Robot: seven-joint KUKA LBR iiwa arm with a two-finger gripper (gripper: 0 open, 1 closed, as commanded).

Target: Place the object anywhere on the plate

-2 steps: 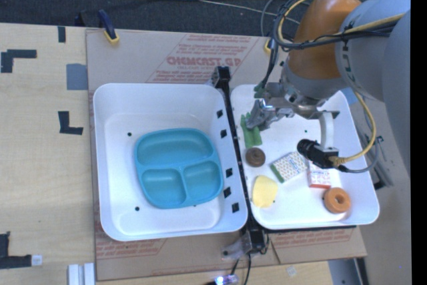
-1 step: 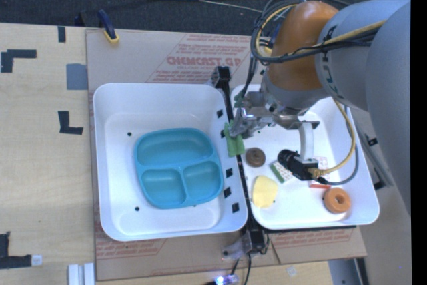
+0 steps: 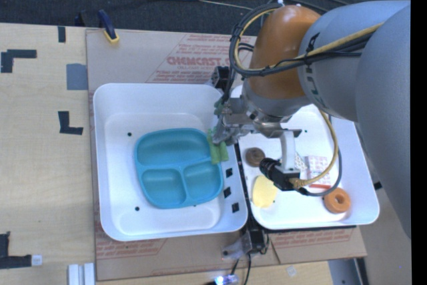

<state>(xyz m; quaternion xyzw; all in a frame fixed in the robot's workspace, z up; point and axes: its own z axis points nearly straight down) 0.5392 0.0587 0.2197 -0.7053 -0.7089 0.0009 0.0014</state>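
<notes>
A green object (image 3: 217, 147) sits at the right edge of the blue divided plate (image 3: 177, 167), overlapping its rim, directly below the end effector (image 3: 224, 132). Whether the object is pinched or free cannot be told. The plate lies in the left white bin (image 3: 113, 163). In the right white bin (image 3: 353, 210) lie a brown round piece (image 3: 254, 157), a yellow item (image 3: 264, 193) and an orange ring (image 3: 337, 201).

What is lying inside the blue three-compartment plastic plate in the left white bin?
The blue three-compartment plate looks bare in the compartments that show. A green object sits at its right edge below the gripper; whether it rests on the plate is unclear, since the arm covers that corner.
</notes>
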